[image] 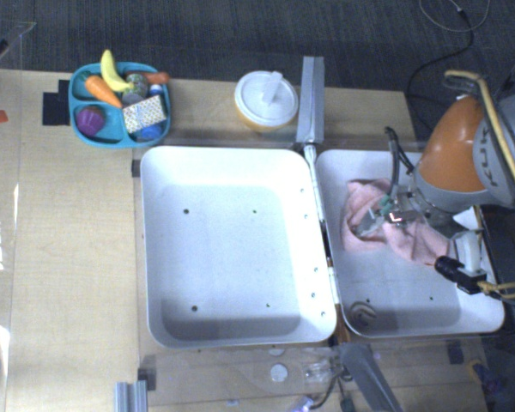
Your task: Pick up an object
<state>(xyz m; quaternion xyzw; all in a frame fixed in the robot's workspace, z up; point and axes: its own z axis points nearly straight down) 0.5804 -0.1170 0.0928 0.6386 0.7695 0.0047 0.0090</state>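
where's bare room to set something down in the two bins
The left bin has a bare floor from wall to wall. In the right bin, the strip in front of the pink cloth is bare. It is crowded at the cloth, where the gripper sits.

Light wood bench (60, 256) carries 2 shallow white bins side by side: left bin (232, 247), right bin (412, 307). Far side, behind left bin: blue divided tray (112, 136) w/ toy food at left, white lidded container (266, 99) nearer the centre.
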